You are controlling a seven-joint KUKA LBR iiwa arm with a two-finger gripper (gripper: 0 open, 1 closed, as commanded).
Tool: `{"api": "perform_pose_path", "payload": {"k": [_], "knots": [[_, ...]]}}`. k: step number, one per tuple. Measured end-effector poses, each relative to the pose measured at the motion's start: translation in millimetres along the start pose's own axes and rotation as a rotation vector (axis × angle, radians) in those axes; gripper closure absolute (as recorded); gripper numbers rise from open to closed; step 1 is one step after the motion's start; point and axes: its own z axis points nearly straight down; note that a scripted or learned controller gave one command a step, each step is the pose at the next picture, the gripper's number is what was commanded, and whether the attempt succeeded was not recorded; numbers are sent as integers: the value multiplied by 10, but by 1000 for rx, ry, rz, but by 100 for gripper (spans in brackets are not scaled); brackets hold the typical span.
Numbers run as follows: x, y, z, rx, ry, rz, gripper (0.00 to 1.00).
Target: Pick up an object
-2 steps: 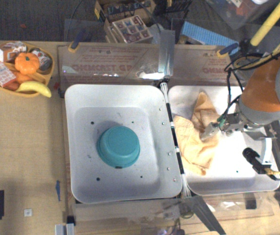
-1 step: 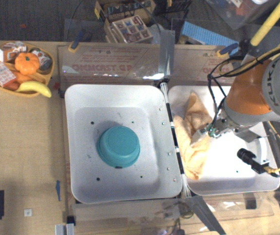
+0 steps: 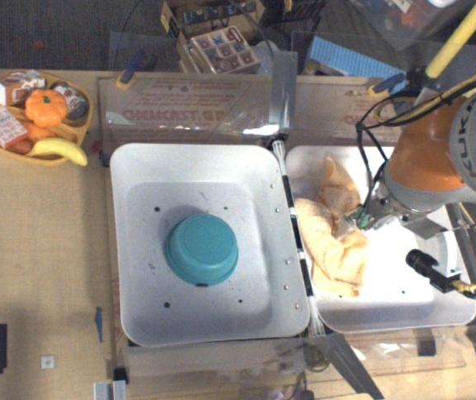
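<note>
Crumpled pale-yellow cloth (image 3: 331, 242), soft and folded on itself, lying in the right shallow white bin (image 3: 404, 307), bunched against that bin's left wall and reaching from the far end toward the near one. Grey arm with the orange band (image 3: 425, 152) reaching in from the right, wrist bent down over the same bin. Gripper (image 3: 361, 219) low at the cloth's right edge, touching or just above the folds; cannot tell from this slant whether clenched or released, and no fabric plainly seen in its grasp. Upturned teal plastic bowl (image 3: 202, 249) sitting alone at the middle of the left shallow white bin (image 3: 137, 173), well apart from the arm and unlikely to be the target. Wooden bench (image 3: 37, 265) to the left bearing a shallow yellow dish of toy food (image 3: 29, 119), with an orange pumpkin and a yellow banana, outside both bins. Step in hand, by judgement: the reach and descent onto the cloth, with the grasp itself either about to be made or just being made. Next move likely calling for a firm pinch on a raised fold, not on a flat layer, then a straight lift high enough to clear the bin wall. Risk worth noting: thin fabric slipping out, or only a corner rising while the rest drags.
</note>
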Motion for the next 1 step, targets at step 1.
{"api": "perform_pose_path", "payload": {"k": [1], "knots": [[205, 942, -821, 14, 5, -51, 100]]}}
